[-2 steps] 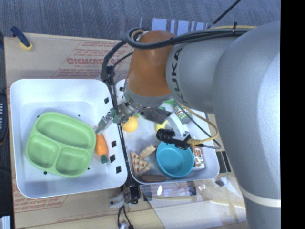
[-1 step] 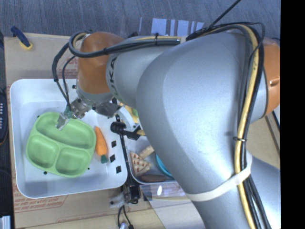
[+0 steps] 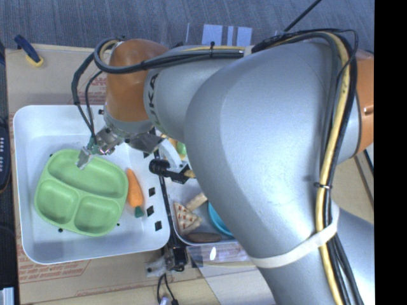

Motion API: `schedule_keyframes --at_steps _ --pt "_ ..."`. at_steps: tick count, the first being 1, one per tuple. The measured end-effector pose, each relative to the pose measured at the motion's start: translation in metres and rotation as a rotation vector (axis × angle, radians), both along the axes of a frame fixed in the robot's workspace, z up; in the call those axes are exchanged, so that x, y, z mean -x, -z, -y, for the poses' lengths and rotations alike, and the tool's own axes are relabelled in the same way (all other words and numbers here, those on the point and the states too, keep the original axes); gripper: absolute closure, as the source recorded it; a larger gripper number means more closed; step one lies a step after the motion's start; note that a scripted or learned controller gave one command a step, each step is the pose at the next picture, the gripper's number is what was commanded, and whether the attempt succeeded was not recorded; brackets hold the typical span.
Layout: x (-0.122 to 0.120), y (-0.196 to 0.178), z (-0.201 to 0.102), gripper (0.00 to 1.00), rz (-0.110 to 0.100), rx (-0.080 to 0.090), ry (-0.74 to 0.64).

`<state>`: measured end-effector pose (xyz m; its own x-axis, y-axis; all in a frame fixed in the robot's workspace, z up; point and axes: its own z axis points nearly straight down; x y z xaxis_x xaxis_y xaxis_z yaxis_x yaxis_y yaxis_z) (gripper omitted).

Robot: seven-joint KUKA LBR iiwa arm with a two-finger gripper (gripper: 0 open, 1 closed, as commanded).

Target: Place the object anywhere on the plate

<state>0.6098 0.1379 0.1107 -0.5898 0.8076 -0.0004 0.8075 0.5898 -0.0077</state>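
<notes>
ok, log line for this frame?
pincer: over upper-left rim of green plate | carrot: in left bin, against plate's right edge, not on plate | placement: not done

Readable text: one item. Dark capital letters run along the grey arm [image 3: 254, 138] just below its orange band [image 3: 130, 75]; they are partly cut off by the curve of the casing, with "KU" legible. Red print on the cardboard [image 3: 51, 269] under the bin is too small to read.

A robotics lab: grey industrial arm [image 3: 254, 145] trailing bundled cables [image 3: 327, 170], white bins [image 3: 25, 170] on a cardboard-topped bench [image 3: 57, 269], toy food, blue office carpet [image 3: 95, 8] beyond.
</notes>
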Motion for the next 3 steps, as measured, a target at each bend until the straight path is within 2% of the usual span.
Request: schedule_keyframes --at_steps 1,2,3 --pt "0.003 -0.004 0.001 1.0 -0.012 0.007 -0.009" --pt "0.061 -0.077 -0.019 1.0 0.022 0.002 0.021" --pt "0.065 -0.071 -0.022 0.0 0.004 0.0 0.021"
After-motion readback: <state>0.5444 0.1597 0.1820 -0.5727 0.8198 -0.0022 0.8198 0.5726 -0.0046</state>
